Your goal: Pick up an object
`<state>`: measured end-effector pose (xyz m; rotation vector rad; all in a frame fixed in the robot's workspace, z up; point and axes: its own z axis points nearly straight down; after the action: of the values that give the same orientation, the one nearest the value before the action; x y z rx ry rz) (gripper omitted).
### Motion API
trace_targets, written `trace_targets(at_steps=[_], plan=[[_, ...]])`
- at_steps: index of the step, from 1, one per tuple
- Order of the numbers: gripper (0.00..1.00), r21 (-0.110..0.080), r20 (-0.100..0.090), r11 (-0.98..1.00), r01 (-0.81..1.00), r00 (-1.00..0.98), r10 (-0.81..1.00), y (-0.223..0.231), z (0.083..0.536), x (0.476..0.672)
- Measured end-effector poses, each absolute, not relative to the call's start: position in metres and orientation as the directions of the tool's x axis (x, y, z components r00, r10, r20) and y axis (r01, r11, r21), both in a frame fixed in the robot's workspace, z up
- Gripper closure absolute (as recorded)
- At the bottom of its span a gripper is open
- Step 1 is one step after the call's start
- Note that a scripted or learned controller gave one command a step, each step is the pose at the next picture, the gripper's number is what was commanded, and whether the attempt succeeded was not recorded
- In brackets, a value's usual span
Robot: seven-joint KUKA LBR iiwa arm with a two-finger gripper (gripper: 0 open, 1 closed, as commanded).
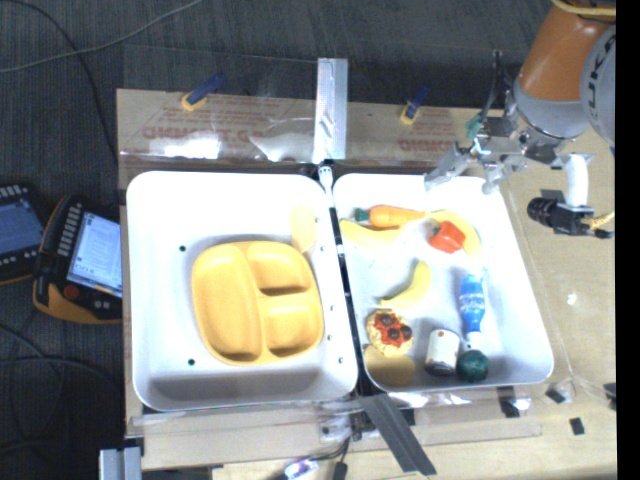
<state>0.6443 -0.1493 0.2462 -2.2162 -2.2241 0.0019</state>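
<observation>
two bins (150, 268) (white), one yellow tray (258, 300)

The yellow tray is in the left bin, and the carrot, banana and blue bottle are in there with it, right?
Not quite. The camera view shows the yellow tray in the left bin, but the carrot, banana and blue bottle lie in the right bin, not with the tray.

Yellow divided tray (258, 298) in left bin (160, 268); carrot (395, 214), banana (411, 283), bottle (471, 303) in right bin (525, 298); gripper (470, 163) above its far rim.
</observation>
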Motion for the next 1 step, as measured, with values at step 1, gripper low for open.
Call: trace_targets(at_steps=[1], plan=[[0.0, 0.016, -0.006, 0.052, 0.999, -0.052, 0.999, -0.2004, 0.1111, 0.6236]])
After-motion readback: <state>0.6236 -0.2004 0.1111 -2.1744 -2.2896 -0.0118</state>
